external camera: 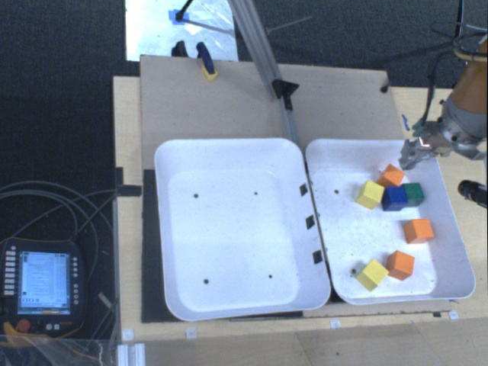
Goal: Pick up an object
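The right bin (pixel 335 166) holds several small blocks. An orange block (pixel 392 176), a yellow one (pixel 370 194), a blue one (pixel 394 198) and a green one (pixel 413 194) cluster at its upper right. Lower down lie an orange block (pixel 418 230), another orange block (pixel 400 264) and a yellow block (pixel 373 274). My gripper (pixel 413 155) hangs over the bin's upper right corner, just above and right of the top orange block. I see nothing held in it.
The left bin (pixel 171 204) sits beside the right one. A slanted metal pole (pixel 255 36) crosses above the bins' far edge. A teach pendant (pixel 42 284) and cables lie at the far left of the bench.
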Controlling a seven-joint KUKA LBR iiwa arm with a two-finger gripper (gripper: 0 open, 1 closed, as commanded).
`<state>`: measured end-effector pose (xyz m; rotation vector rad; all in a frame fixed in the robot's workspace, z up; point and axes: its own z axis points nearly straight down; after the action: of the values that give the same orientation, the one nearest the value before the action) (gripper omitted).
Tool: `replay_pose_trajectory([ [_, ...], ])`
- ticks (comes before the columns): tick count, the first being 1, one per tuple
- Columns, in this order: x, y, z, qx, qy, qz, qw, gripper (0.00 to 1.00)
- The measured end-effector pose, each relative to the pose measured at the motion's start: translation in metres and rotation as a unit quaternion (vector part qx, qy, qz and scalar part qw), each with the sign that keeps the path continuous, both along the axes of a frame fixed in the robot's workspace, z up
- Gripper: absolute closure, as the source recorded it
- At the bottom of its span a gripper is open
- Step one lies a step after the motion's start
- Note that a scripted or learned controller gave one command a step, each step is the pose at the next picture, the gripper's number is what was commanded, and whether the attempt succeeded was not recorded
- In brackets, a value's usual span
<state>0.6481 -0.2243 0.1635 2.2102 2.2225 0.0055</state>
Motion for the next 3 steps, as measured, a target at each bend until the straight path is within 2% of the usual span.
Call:
replay_pose_trajectory([
  [2, 0.01, -0.001, 0.12, -0.0005, -0.001, 0.0, 1.0, 1.0],
  [3, 0.011, 0.045, 0.11, 0.0012, 0.002, 0.002, 1.0, 1.0],
])
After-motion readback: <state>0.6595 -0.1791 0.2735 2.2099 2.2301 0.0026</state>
